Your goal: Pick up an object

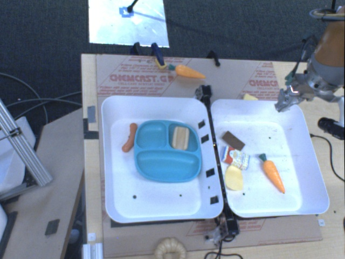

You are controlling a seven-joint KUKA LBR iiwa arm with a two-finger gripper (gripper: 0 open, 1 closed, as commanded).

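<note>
Arm (pixel 330 53): rounded grey metal casing with a dull sheen. Broad orange band (pixel 330 46) wraps the segment above the wrist, tan-orange under this light. Thin pale ring (pixel 326 14) caps the segment above the band. Below the band, a lighter grey collar, flared and smooth. Dark thin cable (pixel 306 48) runs down the outer side of the arm toward the wrist. End effector (pixel 287 99): compact block of grey and silver metal, with dark angular parts at the tip and one small bright white spot on its face.
</note>
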